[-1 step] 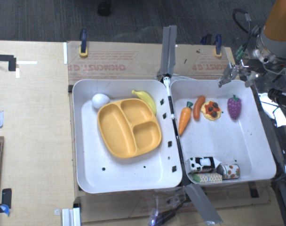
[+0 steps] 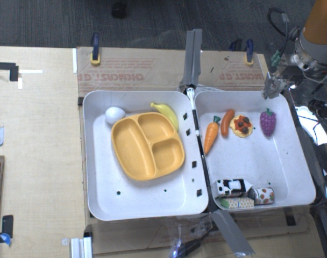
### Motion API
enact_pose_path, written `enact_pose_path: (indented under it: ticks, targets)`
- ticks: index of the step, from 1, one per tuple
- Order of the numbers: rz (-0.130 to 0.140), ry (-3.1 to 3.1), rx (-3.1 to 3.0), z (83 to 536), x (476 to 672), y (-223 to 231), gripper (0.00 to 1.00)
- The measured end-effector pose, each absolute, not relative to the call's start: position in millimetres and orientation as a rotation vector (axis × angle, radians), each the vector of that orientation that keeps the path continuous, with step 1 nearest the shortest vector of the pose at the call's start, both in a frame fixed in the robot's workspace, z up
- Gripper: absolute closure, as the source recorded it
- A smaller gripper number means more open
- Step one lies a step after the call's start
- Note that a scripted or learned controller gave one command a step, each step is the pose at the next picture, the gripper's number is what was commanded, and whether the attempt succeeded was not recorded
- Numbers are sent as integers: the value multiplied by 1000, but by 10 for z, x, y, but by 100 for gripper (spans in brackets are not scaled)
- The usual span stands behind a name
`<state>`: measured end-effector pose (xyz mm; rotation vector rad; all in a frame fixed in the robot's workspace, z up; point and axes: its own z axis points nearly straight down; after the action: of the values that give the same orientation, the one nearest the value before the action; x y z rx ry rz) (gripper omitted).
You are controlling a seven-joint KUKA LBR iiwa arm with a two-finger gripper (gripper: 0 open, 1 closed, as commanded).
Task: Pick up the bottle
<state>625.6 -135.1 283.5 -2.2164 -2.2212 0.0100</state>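
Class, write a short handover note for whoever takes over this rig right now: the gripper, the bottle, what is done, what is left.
Gripper: over the far right corner of the right bin, nothing seen in it.
Bottle: likely the black-and-white one lying on its side at that bin's near edge, beside a small box; far from the gripper.
Done: no pick yet.
Left: cross the bin, grasp the bottle, lift it.

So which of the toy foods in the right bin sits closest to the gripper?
The purple grape bunch. It lies at the row's right end, just below the gripper at the bin's top right corner; the pizza slice, sausage and carrot lie further left.
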Motion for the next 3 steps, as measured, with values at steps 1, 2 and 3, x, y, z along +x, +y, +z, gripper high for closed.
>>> enact_pose_path:
  ticks: [1, 2, 3]
  targets:
    - [2, -2218, -2225, 1021, 6281, -1712, 100]
    - [-1, -2916, -1170, 914, 6090, -2023, 100]
    - [-1, -3000, -944, 918, 6451, -2216, 100]
